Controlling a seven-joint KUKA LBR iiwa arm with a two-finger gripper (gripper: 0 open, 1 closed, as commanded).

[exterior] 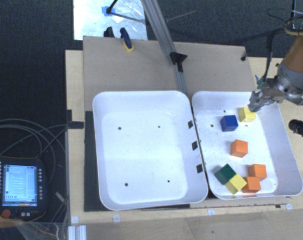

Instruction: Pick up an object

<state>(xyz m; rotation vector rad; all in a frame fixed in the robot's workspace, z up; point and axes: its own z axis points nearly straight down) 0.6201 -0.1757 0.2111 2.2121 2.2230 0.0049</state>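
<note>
My pincer [255,105] is down at the far edge of the right bin [286,149], its tip touching or just beside the yellow block [247,115] there. Whether it is released or clenched I cannot tell, since the tip is small and dark against the block. The yellow block sits on the bin floor near the far right corner, with the blue block [229,122] just beside it toward the middle. Nothing looks lifted yet, so I judge the pick is at the reaching or closing stage, with grasp and raise left to do. Other choices remain: 1 orange block [239,148] mid-bin, and a cluster at the near edge of green [224,173], yellow [236,183] and 2 orange blocks [254,177]
</note>
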